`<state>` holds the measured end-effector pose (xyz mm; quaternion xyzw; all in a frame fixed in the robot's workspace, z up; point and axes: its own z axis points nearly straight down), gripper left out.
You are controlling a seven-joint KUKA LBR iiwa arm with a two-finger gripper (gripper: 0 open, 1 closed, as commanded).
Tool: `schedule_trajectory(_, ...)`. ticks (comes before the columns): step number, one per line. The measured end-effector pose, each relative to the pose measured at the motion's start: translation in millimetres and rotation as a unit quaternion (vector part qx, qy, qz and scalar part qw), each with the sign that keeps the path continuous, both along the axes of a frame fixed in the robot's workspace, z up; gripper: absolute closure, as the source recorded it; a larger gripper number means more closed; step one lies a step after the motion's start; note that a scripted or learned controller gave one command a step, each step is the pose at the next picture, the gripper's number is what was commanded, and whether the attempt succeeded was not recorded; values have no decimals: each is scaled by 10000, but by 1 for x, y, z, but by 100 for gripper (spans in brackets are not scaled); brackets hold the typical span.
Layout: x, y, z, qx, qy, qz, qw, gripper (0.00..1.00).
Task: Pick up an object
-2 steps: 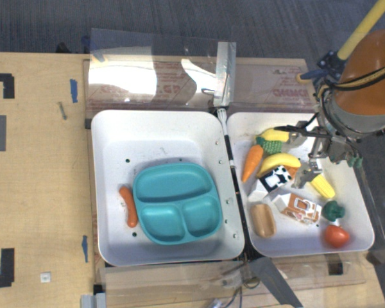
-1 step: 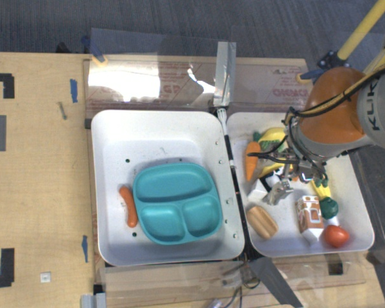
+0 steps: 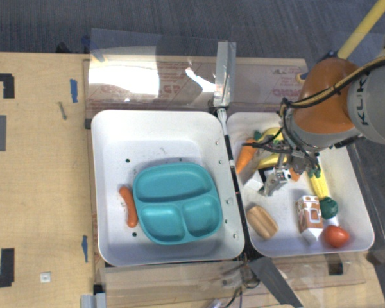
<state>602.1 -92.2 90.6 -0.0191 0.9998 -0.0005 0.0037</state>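
The arm's down over the right bin [image 3: 362,236] now, gripper [image 3: 277,179] low among the clutter near the bin's left side. I can't tell what state it's in from here. Just left of it lies a carrot [image 3: 245,159]; a bread roll [image 3: 262,221] below. Corn cob [image 3: 318,182], carton [image 3: 308,213] and tomato [image 3: 336,236] sit to the right. The left bin [image 3: 115,133] holds a teal tray [image 3: 178,202] and a sausage [image 3: 129,206].
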Motion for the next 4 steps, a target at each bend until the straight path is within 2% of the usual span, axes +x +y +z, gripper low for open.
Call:
schedule_trajectory(1,5,1,14,-8,-91,11,10000,100)
schedule_trajectory(2,36,29,190,-4,-73,233,9997,100)
schedule_trajectory(3,64,32,206,-2,-20,815,9967,100)
schedule_trajectory(4,66,33,219,-5,-80,813,9967,100)
